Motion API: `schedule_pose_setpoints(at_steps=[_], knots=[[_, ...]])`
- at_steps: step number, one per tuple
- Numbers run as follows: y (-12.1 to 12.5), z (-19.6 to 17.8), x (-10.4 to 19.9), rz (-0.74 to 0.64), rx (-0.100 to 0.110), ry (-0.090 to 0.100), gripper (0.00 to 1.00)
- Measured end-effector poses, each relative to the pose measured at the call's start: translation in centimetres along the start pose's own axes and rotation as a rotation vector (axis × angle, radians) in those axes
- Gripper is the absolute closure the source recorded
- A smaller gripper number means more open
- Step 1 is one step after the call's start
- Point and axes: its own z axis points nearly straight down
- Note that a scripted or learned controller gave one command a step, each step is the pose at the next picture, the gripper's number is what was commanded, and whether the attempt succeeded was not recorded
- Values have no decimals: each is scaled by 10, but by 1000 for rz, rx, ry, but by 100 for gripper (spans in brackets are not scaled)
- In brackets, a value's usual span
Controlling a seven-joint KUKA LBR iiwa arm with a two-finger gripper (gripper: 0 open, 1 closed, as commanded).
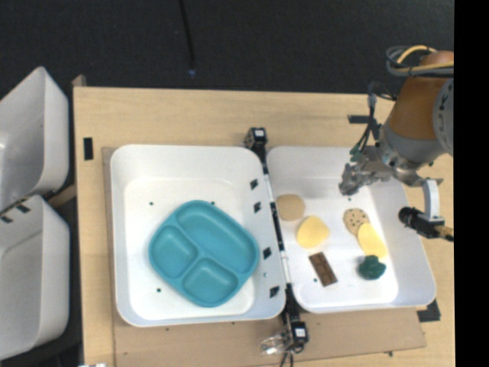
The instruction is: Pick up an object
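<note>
My gripper (351,187) hangs over the upper right part of the right bin (321,163), under the grey arm with its orange band. Just below it lies a tan speckled cookie (354,219). Further objects rest in that bin: a beige round piece (289,206), a yellow rounded piece (312,232), a yellow oblong piece (372,241), a brown bar (323,269) and a dark green clump (372,267). Nothing shows between the gripper's tips.
The left bin (137,174) holds a blue divided tray (202,252). Black clips sit along the seam between the bins. White boxes (30,205) stand off the bench at the left. Bare wooden bench surrounds both bins.
</note>
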Motion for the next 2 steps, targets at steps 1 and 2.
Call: schedule_pose_setpoints(at_steps=[1, 2], knots=[[11, -57, -6, -5, -1, -1, 100], [16, -119, -14, -7, -3, -2, 100]])
